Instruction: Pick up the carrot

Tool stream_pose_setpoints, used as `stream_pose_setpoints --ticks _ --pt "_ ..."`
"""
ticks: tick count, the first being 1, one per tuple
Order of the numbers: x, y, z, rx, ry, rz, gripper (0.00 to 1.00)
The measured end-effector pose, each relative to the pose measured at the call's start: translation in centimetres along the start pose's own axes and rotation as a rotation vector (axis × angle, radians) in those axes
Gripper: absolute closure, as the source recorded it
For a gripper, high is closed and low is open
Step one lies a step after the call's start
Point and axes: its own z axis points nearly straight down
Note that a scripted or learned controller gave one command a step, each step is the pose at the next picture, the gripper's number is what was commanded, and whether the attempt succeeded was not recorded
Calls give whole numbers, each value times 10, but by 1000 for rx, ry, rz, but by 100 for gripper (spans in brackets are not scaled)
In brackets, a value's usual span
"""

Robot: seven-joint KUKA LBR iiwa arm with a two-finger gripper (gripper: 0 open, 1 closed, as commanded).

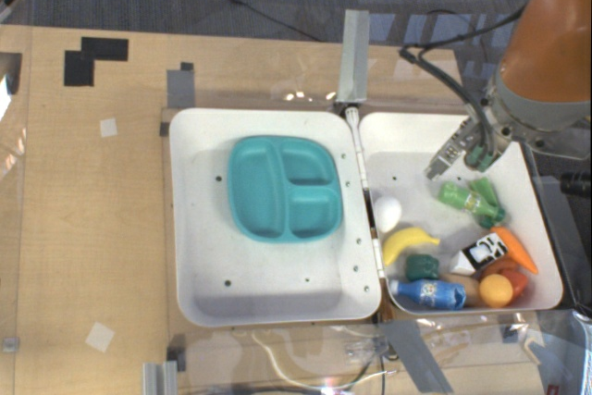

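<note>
The two-finger gripper (462,153) hangs over the upper part of the right shallow white bin (407,139), its two fingers (442,162) spread apart with nothing between them. One finger points down and to the left toward the bare floor of the bin; the other sits closer to the bin's right wall. Above the gripper the grey arm with its orange band (550,32) fills the upper right corner, and black cables (444,74) loop from it across the bin's far edge.

Just below the gripper, apart from it, lies a green plastic leafy vegetable toy (470,199), near the bin's right wall. Below that, against the right wall, lies the orange tapered plastic carrot (516,250), slanting down toward the bin's near right corner. Touching its left side is a small black-and-white block (484,251). An orange round fruit toy (497,290) sits in the near right corner, just below the carrot.

Along the near edge of the same bin lies a blue bottle-shaped toy with a printed label (428,294), and just above it a dark green rounded toy (422,266). A yellow plastic banana (408,242) lies above that one, and a white egg-shaped object (387,214) rests against the bin's left wall.

The left shallow white bin (199,291) holds a teal plastic divided plate (283,187) near its middle. Both bins stand on a light wooden bench (83,227), side by side, their inner walls touching.
</note>
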Motion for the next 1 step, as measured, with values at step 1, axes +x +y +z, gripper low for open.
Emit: stream_pose_setpoints --ticks 1 --pt "3 2 4 5 8 -7 0"
